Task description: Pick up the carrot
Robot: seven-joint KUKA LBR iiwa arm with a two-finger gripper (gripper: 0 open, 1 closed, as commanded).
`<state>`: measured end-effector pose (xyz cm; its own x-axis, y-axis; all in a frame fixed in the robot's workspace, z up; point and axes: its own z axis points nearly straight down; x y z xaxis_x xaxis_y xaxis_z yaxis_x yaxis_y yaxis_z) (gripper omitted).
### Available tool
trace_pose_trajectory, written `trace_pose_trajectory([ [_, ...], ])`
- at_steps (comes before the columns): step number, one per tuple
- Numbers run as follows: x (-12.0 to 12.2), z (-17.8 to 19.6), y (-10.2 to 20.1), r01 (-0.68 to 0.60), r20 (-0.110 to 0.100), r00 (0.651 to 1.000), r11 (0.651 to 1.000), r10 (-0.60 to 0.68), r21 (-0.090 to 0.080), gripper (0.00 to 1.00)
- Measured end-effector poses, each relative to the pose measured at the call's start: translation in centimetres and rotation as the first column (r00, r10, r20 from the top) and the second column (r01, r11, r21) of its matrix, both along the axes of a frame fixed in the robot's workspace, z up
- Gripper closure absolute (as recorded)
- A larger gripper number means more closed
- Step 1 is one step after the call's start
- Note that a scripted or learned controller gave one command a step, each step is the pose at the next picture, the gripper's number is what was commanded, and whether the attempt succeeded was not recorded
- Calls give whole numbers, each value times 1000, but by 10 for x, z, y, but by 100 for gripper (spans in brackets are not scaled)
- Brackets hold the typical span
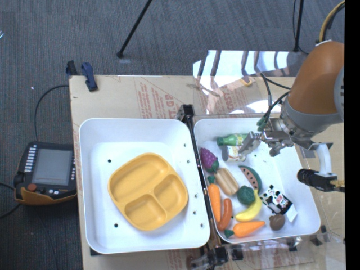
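An orange carrot [215, 202] lies along the left wall of the right bin [304, 173], its green top pointing to the back. A second, shorter carrot [248, 228] lies crosswise at the bin's front, green end to the left. My gripper [250, 144] hangs over the back of the same bin, just right of a green bottle [232, 140] and well apart from both carrots. Nothing can be seen held in it.
Packed around the carrots are a red sausage [226, 212], a hot dog [226, 181], purple grapes [209, 159], a watermelon slice [251, 178], broccoli [244, 195], a banana [251, 210] and a cow-patterned carton [277, 200]. The left bin [93, 151] holds a yellow divided plate [147, 191].
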<state>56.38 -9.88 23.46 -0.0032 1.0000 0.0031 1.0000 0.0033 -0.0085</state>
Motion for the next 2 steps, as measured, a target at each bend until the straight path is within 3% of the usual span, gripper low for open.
trace_pose_trajectory([
  [1,-64,-132,18,109,-11,994,994,-109,-3,0],
  [2,-63,-121,16,122,-11,993,993,-121,3,100],
])
